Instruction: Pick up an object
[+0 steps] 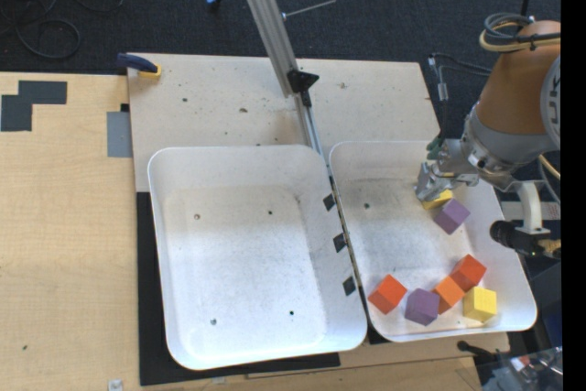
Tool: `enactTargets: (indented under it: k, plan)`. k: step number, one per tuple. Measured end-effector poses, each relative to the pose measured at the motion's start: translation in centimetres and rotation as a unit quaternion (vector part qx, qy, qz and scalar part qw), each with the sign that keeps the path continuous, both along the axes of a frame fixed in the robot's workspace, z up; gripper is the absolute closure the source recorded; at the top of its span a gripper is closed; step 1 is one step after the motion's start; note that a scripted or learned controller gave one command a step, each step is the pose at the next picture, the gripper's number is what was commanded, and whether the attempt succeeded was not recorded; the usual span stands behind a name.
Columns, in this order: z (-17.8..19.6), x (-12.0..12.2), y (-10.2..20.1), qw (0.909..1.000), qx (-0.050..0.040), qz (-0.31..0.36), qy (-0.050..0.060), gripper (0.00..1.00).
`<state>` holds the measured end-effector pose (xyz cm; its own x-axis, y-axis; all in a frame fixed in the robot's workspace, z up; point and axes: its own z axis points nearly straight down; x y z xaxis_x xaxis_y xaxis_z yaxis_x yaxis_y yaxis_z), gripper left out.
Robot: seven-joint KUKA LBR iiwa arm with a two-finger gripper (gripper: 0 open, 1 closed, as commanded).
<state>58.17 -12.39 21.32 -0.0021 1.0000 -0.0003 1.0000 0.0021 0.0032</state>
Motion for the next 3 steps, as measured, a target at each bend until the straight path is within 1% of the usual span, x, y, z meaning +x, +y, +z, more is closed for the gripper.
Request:
enactTargets:
  k: [1,2,3]
  plan:
    - [-0.7,-1.1,4.9,1.0000,0.0014,0.001,0.004,1.00]
    - [0.8,-2.2,10.5,1.0000,0.0019,0.001,0.003,1.00]
    - [1.4,-2.9,14.7,1.0000,0.0014,0.001,0.004,1.00]
